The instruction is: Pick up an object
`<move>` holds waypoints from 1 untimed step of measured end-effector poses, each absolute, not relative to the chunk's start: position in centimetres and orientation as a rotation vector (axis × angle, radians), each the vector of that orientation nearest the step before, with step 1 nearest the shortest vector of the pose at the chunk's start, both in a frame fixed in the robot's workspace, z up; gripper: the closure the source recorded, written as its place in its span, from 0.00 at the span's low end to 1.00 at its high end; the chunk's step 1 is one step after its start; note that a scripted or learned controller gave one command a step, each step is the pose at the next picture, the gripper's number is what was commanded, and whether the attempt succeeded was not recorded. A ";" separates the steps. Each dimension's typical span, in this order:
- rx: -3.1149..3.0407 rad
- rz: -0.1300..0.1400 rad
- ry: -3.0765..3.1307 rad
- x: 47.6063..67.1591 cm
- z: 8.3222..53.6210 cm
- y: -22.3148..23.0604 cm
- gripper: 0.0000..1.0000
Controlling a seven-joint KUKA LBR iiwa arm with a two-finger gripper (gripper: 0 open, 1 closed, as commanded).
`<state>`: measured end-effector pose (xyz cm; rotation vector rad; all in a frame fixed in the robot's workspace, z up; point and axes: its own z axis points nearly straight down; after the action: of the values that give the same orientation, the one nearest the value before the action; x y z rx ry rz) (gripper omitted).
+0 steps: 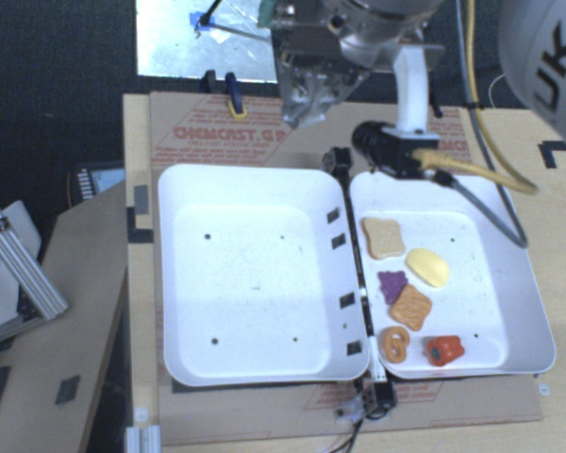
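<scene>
In the right bin (509, 300) lie several toy foods: a slice of toast (384, 237), a yellow lemon-like piece (428, 267), a purple grape bunch (391, 284), an orange cracker (411, 307), a pretzel (394, 343) and a red pepper (444, 349). My gripper (305, 102) hangs high above the back edge of the left bin (245, 281), well away from the foods. Nothing shows between its fingers (297, 109).
The bins sit side by side on a cardboard sheet (217, 132), joined by a black-clipped seam (354, 272). A yellow and blue clamp (234, 95) stands at the cardboard's back edge. A metal rail (14, 253) leans at the far left.
</scene>
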<state>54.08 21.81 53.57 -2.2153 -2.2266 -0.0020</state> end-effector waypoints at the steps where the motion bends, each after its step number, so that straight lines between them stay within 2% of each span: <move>1: -2.223 -0.001 -2.222 63.1 53.3 23.4 1.00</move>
<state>63.11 23.39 53.26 -2.2230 -2.2222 -0.0014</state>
